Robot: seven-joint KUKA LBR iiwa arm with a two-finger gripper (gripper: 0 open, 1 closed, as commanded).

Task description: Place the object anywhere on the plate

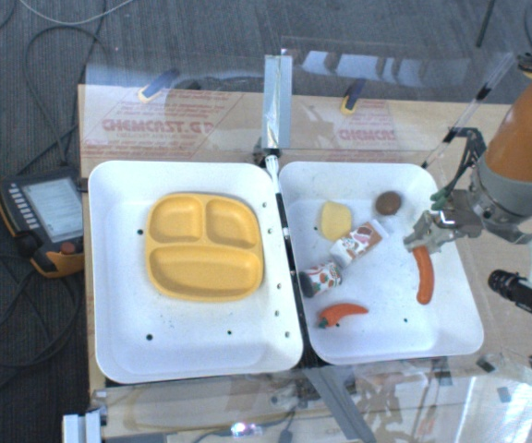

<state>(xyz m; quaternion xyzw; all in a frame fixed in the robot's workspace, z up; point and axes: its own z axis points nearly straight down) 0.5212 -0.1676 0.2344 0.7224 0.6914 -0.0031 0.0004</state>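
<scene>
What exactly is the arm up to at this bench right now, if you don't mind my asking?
The arm reaches into the right bin, its gripper sitting just above a hot dog near the bin's right side. A yellow block, a brown ball, two small cartons and a chili pepper lie loose there too. The yellow plate waits in the left bin.

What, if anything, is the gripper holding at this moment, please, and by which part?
Nothing visibly sits between the fingers of the two-finger gripper; it hovers just above the upper end of the long orange sausage-shaped toy in the right white bin.
</scene>
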